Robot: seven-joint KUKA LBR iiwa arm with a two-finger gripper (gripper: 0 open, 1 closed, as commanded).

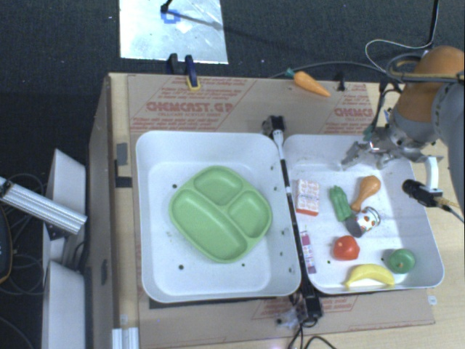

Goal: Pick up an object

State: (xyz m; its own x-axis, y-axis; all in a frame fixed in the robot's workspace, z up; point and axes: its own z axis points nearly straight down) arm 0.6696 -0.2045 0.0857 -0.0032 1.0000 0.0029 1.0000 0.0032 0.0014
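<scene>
While my gripper hangs spread open and holding nothing over the right white bin, toward its 1 o'clock corner, the orange plastic drumstick-shaped toy lies just below it, at 6 o'clock. I judge it light, stiff and slick; the thick rounded end should seat best. My fingertips blur against the bin floor, and the small grey-and-white object beneath stays unclear.

Divided plate in the left bin; banana, tomato and apple in the right bin.
</scene>
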